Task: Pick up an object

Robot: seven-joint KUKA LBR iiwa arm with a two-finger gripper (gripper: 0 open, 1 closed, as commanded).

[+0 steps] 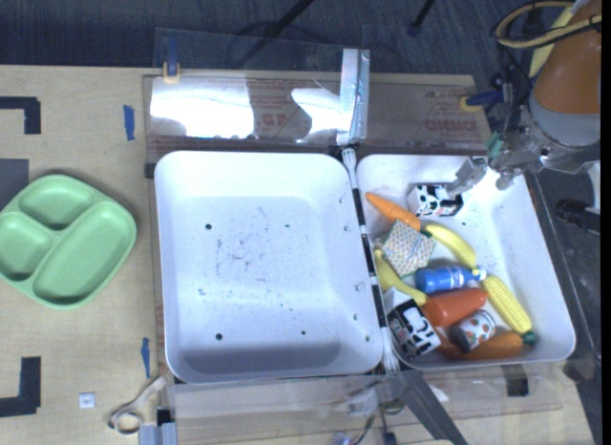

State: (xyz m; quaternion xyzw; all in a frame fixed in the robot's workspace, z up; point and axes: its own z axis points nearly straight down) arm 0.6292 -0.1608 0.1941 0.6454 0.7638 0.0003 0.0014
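My gripper [474, 173] hangs at upper right of the frame over the right bin [546, 243], just beside the black-and-white toy [435, 201]; I can't tell how the jaws stand. The toy sits at the top of the pile, with the carrot [391, 210] just below-left. I'd drop straight on it, clear of the bin wall, close slowly.
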